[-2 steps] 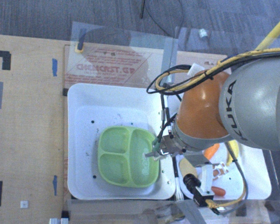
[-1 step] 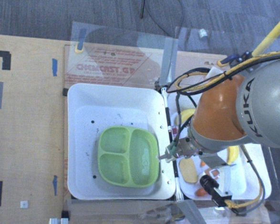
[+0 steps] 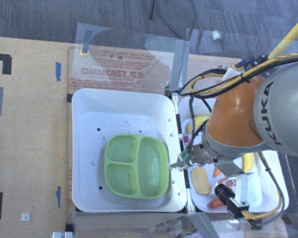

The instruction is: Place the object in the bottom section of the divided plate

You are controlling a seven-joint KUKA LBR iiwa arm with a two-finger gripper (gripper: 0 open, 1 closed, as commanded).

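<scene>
A light green divided plate (image 3: 136,166) lies in the left white bin (image 3: 88,111), toward its front right. It has two smaller sections on its left and one long section on its right, and nothing lies in them. My gripper (image 3: 189,161) hangs under the orange wrist band over the wall between the two bins, just right of the plate's right rim. The wrist hides most of it. A tan oval object (image 3: 201,180) lies in the right bin (image 3: 270,201), just below the gripper.
The right bin also holds a yellow banana-like piece (image 3: 248,161), another yellow piece (image 3: 200,121) and small orange-red items (image 3: 215,202). Cables and a black fitting (image 3: 230,199) trail from the wrist over that bin. A clear sheet (image 3: 117,70) lies behind the left bin.
</scene>
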